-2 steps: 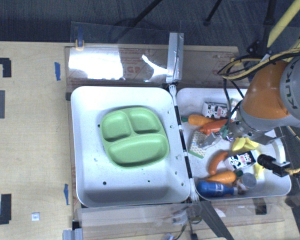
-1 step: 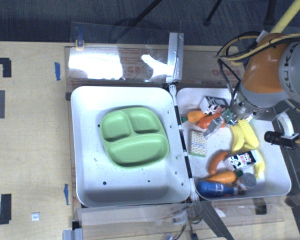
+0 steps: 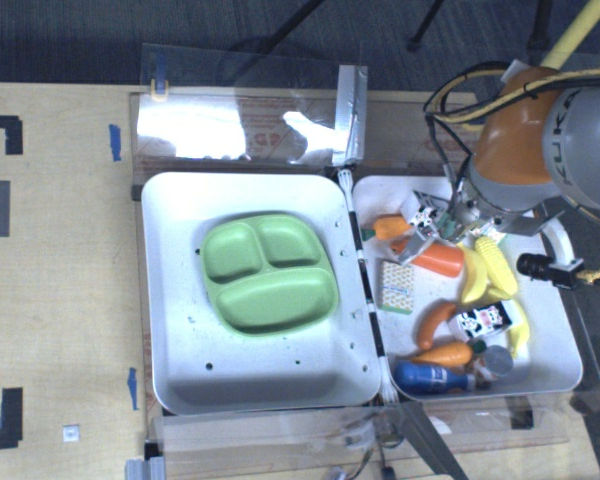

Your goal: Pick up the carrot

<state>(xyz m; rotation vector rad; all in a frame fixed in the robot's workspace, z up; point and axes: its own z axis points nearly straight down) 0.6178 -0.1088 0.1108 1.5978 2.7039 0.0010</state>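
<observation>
On the left of the counter (image 3: 50,268) sits the first white bin (image 3: 170,208), and in it rests a green divided plate (image 3: 268,271) with nothing on it. A clear plastic sheet (image 3: 240,118) stands behind this bin.

Moving right, the second bin (image 3: 555,363) is crowded. Near its upper left corner lies a short orange piece (image 3: 390,228), just beside the pincer (image 3: 432,230). Below that lies a small patterned packet (image 3: 398,286), and touching the pincer's lower side is a red-orange block (image 3: 440,259). A yellow banana (image 3: 483,271) lies to the right of the block. Lower down, the carrot (image 3: 448,354), as I judge it, lies across the bin's front, resting against a blue bottle (image 3: 435,377) and just under a reddish sausage-shaped item (image 3: 436,317). A black-and-white label (image 3: 480,320) lies beside it.

The arm (image 3: 540,148) reaches in from the right, its orange band above the wrist, with cables looped over it. The pincer hangs low over the bin's upper part; whether it is open or closed cannot be told from here, and nothing is seen gripped.

Risk noted: the pincer stands well apart from the carrot and close to other orange items, so a descent here would likely take the wrong object. The carrot is also hemmed in by the bottle and sausage, so a grasp could catch a neighbour or slip off.
</observation>
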